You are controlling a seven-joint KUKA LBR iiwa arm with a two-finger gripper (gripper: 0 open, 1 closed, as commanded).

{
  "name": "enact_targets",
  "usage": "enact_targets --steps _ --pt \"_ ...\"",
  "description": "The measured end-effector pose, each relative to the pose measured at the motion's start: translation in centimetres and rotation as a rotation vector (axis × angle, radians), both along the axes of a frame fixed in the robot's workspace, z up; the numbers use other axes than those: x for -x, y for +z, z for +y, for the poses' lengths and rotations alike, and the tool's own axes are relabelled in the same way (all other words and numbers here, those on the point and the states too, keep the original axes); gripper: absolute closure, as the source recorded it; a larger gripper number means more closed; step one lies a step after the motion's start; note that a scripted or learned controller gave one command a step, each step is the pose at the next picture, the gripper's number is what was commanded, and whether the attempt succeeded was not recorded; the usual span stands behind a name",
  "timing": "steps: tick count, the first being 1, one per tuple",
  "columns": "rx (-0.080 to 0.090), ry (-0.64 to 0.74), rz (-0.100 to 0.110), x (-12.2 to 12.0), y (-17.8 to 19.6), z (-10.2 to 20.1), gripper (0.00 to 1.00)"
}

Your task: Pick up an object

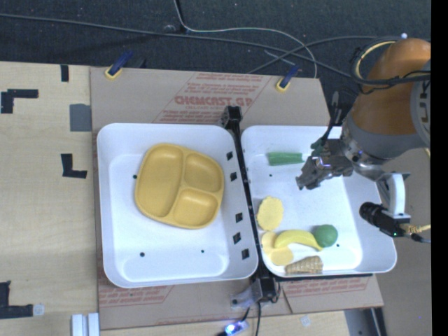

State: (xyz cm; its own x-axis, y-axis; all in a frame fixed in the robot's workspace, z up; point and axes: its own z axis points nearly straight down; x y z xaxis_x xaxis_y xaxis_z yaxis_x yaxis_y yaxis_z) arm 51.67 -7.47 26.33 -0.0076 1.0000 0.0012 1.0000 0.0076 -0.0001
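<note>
My gripper hangs over the right bin, in its upper middle part. Just to its upper left lies a green stick-shaped piece, close to the fingertips. Lower in the same bin sit a pale yellow chip-like piece, a yellow banana, a green round object and a tan bread-like piece. Nothing shows between the fingers.
The left bin holds a yellow divided plate. A black ridge separates the two bins. The arm's orange and grey body looms over the right bin's far right corner. Cables run across the dark floor behind the bench.
</note>
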Motion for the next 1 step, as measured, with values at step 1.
enact_targets --steps 1 --pt "0.0 0.0 0.002 -1.79 -0.82 6.12 1.0"
